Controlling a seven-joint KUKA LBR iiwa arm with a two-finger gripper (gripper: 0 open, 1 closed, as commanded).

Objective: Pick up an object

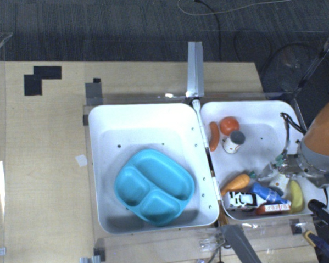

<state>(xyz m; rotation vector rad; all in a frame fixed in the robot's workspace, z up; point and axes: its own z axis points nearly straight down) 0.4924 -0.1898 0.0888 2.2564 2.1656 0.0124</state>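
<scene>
The right bin [262, 115] holds the objects. A round orange-red ball [228, 125], a red sausage [213, 135] and a small white piece with a grey cap [234, 141] lie at its far left. Along its near edge sit an orange carrot [236, 181], a blue item [267, 193], a black-and-white item [240, 199], a flat red-labelled item [274, 207] and a yellow banana [296, 195]. My gripper [280, 167] reaches in from the right, low over the bin just above the blue item and the banana. The wrist hides its tips.
The left bin [107, 131] holds a blue divided plate [153, 185]. A metal post [195, 69] stands at the far end of the ridge between the bins. A black cable [289, 124] runs along the right bin's right wall.
</scene>
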